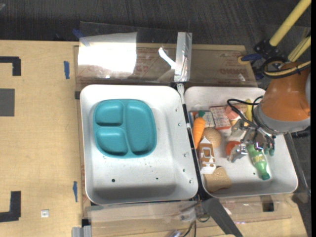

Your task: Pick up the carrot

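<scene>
Far to the gripper's left, the shallow white left bin [98, 181] holds a teal plastic plate with three compartments [125, 127], well apart from anything the task needs. Nearer, but still left of the gripper, the small orange tapered carrot [198, 131] lies against the left wall of the shallow white right bin [286, 177], its green-tipped end pointing up the frame; it sits untouched, so the pick looks not yet begun. Just right of the carrot a tan rounded piece like a potato [212, 137] crowds it, with a brown-and-white box-like item [207, 155] and a tan bread-like piece [217, 179] below, and small printed packets [218, 117] above; these neighbours would likely hamper a clean grasp. The metal two-finger gripper [245, 143] hovers over the middle of the right bin, near a red-orange small item [232, 147], with a green plastic bottle [259, 162] just to its right. Whether its fingers stand apart or together I cannot tell; cables and clutter blur them.
</scene>
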`<control>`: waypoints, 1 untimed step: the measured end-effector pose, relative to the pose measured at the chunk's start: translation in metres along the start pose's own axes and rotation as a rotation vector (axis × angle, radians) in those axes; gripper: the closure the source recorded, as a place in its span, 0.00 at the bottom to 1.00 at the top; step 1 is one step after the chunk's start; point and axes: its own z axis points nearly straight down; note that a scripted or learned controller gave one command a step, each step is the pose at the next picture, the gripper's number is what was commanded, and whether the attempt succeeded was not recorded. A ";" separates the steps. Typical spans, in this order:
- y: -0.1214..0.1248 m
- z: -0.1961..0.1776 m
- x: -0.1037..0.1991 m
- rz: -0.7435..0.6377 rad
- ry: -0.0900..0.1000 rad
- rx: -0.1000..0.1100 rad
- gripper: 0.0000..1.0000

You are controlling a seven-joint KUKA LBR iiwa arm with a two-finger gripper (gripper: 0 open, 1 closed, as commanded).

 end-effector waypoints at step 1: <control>-0.089 -0.094 -0.008 0.117 0.001 0.004 1.00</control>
